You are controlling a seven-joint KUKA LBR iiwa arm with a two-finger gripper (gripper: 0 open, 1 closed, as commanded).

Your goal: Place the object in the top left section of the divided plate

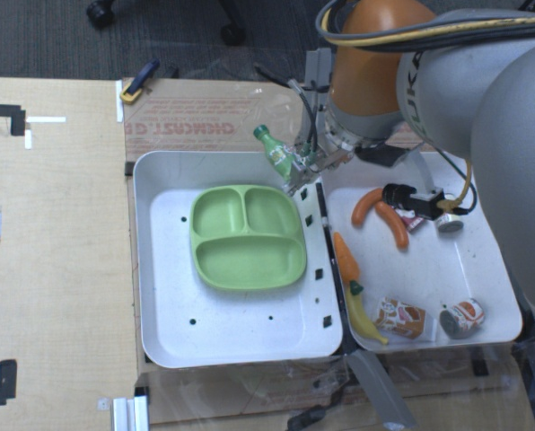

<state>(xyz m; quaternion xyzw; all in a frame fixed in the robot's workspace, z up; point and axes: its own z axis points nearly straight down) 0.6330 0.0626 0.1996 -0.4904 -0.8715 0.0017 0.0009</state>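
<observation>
Nearest the camera, well below the fingers and to their right, a yellow banana with a green tip [364, 318] is seen lying along the near left corner of the right-hand shallow white bin [499, 268]. Beside it, further right of the fingers, a small white and orange packet [401, 317] and a round orange and white cup [465, 315] are found. An orange carrot [345, 255] is laid against the same bin's left wall, closer under the fingers, and two orange-red sausages [389, 215] are placed just right of the fingers.

In the left-hand shallow white bin [147, 268], a pale green divided plastic plate [248, 239] is set down and to the left of the fingers. Its large section is turned to the camera and its two smaller sections lie on the far side. All three sections are bare.

Furthest back, the two-finger gripper [302, 164] is held over the far end of the wall shared by the two bins. Its fingers are closed on the lower end of a small green plastic bottle [275, 151]. The bottle is tilted, with its cap pointed up and left of the fingers, and is carried past the plate's far right corner, apart from the plate.
</observation>
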